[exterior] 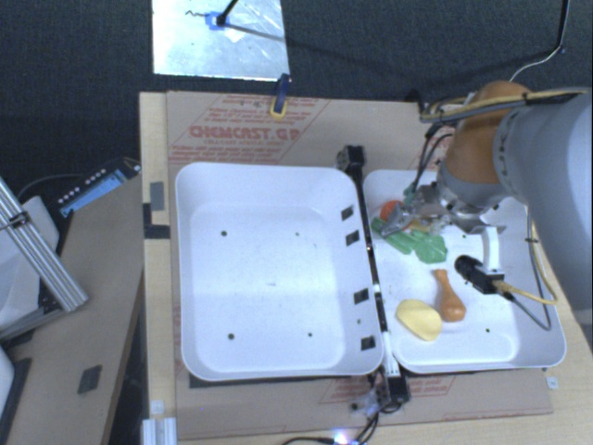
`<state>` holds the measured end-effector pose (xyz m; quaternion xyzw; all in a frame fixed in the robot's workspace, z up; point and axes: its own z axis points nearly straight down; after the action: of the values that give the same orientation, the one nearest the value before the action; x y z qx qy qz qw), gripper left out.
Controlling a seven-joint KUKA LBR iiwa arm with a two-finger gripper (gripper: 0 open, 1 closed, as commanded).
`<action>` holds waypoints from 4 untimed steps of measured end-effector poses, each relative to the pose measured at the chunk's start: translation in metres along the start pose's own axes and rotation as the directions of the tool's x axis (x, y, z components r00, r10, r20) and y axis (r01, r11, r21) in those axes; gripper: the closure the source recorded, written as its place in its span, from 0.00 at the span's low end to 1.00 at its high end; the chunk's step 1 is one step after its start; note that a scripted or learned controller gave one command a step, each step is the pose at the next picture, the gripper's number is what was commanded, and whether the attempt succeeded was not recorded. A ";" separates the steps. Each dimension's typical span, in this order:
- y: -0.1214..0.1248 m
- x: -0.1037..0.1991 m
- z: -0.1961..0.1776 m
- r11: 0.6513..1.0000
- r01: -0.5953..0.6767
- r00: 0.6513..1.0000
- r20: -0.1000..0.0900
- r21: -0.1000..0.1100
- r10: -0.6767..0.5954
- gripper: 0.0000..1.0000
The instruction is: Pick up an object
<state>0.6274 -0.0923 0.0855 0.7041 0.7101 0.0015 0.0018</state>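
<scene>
Over the right bin (533, 341), I see my arm (547, 156) reaching in from the right, its claw (400, 215) low above a green object (419, 244) and touching or just beside an orange-red one (387, 210); I cannot tell how the claw stands. Nearer the front lie a yellow lemon-shaped object (420, 320) and a brown drumstick-shaped object (448, 297), almost touching. Beside it on the counter (157, 248) sits the left bin (269, 267).

2 bins (269, 179), 4 objs (419, 321)
</scene>
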 end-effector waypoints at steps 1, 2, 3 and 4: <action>0.000 -0.002 -0.012 1.000 -0.003 1.000 0.000 -0.004 0.003 1.00; 0.047 0.083 -0.106 1.000 0.005 1.000 -0.003 -0.010 -0.005 1.00; 0.044 0.165 -0.145 1.000 0.003 1.000 -0.003 -0.002 -0.003 1.00; 0.040 0.258 -0.225 1.000 0.006 1.000 -0.007 -0.006 -0.006 1.00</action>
<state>0.6639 0.1657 0.3101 0.7021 0.7121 0.0060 0.0016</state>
